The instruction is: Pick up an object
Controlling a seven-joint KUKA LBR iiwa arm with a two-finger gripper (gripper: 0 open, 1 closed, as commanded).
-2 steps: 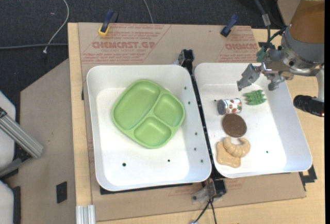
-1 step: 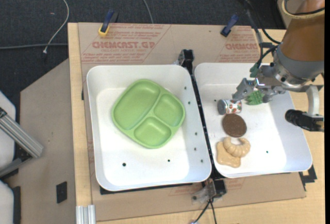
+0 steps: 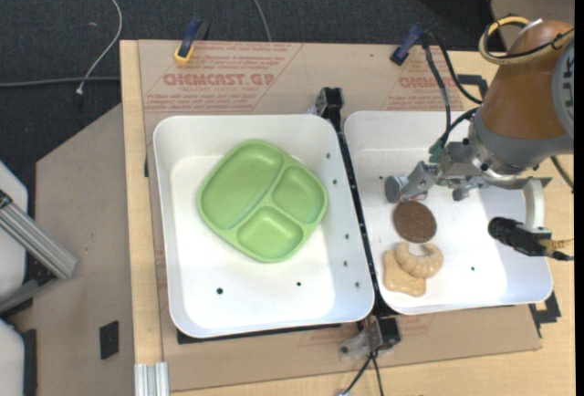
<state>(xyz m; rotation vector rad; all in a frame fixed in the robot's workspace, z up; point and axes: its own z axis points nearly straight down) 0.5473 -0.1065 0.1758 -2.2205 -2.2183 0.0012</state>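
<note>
A green divided plate (image 3: 264,200) lies in the left bin (image 3: 182,294). In the right bin (image 3: 511,285) a brown round disc (image 3: 414,222) rests just above a tan croissant-shaped piece (image 3: 412,267). My gripper (image 3: 408,185) hangs low over the right bin's upper middle, at the end of the arm with the orange band (image 3: 529,84). It sits directly above the brown disc, close to its upper edge. Nothing shows between its fingers.
Both white bins sit side by side on a cardboard sheet (image 3: 237,75) held by blue clamps (image 3: 190,38). A black clip (image 3: 328,100) marks the top of the seam between the bins. Cables (image 3: 443,93) run down to the arm.
</note>
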